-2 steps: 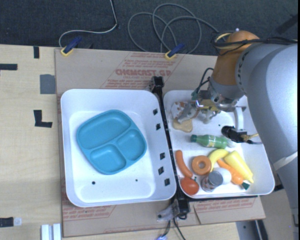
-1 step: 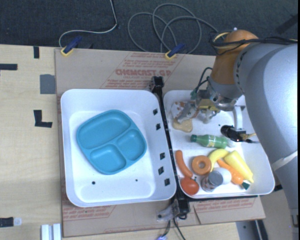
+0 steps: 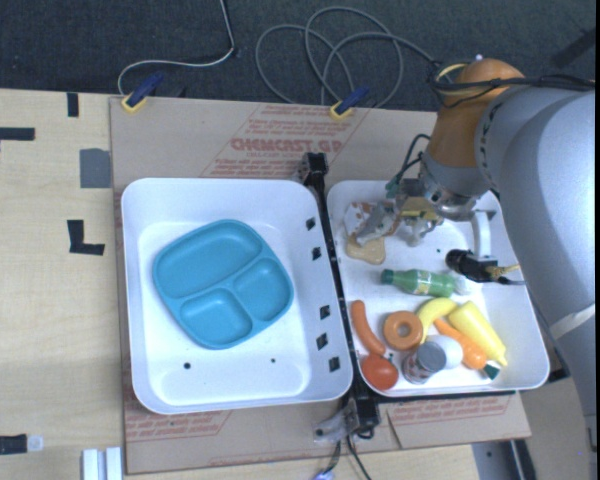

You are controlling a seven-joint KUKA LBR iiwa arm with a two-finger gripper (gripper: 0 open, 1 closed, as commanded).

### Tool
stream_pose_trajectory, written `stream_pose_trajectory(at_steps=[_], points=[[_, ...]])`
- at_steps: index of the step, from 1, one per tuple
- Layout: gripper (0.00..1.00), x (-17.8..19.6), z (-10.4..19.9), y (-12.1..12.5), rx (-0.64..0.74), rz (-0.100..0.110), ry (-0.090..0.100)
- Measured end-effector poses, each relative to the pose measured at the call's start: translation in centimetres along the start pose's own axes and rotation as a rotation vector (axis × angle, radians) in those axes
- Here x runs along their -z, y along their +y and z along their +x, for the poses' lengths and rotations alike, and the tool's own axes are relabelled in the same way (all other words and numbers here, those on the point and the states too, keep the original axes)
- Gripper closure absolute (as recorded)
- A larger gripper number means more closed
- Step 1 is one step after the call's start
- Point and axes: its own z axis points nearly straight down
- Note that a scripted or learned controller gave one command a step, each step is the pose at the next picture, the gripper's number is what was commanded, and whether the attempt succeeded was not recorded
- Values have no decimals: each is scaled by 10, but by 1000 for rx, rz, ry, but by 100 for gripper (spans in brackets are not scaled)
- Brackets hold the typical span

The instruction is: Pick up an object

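My gripper (image 3: 392, 230) is low in the back left part of the right bin (image 3: 528, 308). It is open, with bare bin floor between its fingers. A tan, bread-like piece (image 3: 367, 250) lies just in front of the left fingertip, touching or nearly touching it. In front of the gripper, a green bottle (image 3: 420, 283) lies on its side. Closer to the front of the bin are a banana (image 3: 435, 310), a yellow corn-like piece (image 3: 477, 330), a brown donut (image 3: 403, 329), an orange-red sausage shape (image 3: 366, 326), a red tomato (image 3: 378, 372) and a grey can (image 3: 430, 356).
The left bin (image 3: 145, 228) holds a blue divided plate (image 3: 223, 281). A black divider with clips (image 3: 323, 268) runs between the two bins. My grey arm (image 3: 550, 188) covers the right bin's far right side. Cables (image 3: 320, 53) lie behind the bench.
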Motion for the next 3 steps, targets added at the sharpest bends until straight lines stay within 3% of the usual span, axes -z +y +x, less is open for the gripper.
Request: stream_pose_trajectory(at_steps=[1, 2, 3], points=[[0, 1, 6, -1, -6, -3, -18], [0, 36, -30, -85, -9, -56, -8], [0, 21, 24, -50, -5, -55, -5]])
